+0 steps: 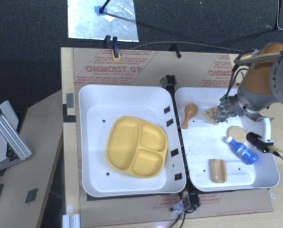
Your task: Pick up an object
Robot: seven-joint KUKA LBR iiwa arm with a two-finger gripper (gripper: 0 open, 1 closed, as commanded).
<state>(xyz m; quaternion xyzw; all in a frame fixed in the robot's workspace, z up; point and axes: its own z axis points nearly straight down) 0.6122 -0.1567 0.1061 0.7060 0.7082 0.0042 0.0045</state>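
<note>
Left bin point(91, 127): sitting on the surface point(84, 65), holding a yellow divided tray point(136, 146) lying flat near its middle.
Right bin point(269, 172): lying just beside the left one, holding five things.
Drumstick point(189, 114): lying at the far left.
Flat tan piece point(209, 113): lying just right of the drumstick.
Hand point(223, 116): hanging low at the tan piece's right edge.
Round beige item point(236, 132): lying touching the blue bottle point(241, 151).
Bread-like block point(218, 170): resting near the front.
</note>
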